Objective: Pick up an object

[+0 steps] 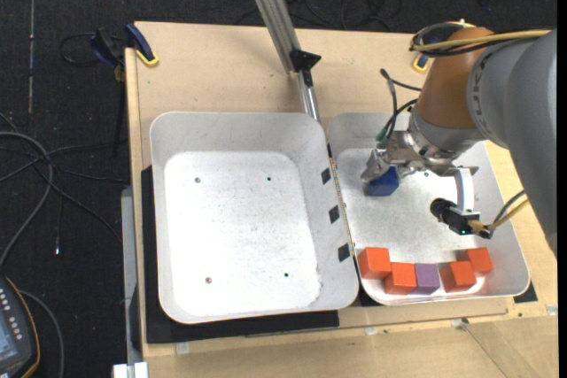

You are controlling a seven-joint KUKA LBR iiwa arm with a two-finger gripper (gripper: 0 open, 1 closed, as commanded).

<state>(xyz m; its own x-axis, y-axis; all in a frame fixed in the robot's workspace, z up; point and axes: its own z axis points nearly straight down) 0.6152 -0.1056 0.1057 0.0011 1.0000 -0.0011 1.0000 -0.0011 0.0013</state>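
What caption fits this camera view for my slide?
Gripper holds a blue block above the right bin, blocks lining its front.

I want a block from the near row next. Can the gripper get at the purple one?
Probably, but tightly: the purple block sits wedged between orange blocks, open from above only. The gripper is at a blue object.

Robotics lab: bench (221, 57), bins (177, 137), floor cables (53, 181).

End effector (383, 173) fingers — arm-hidden
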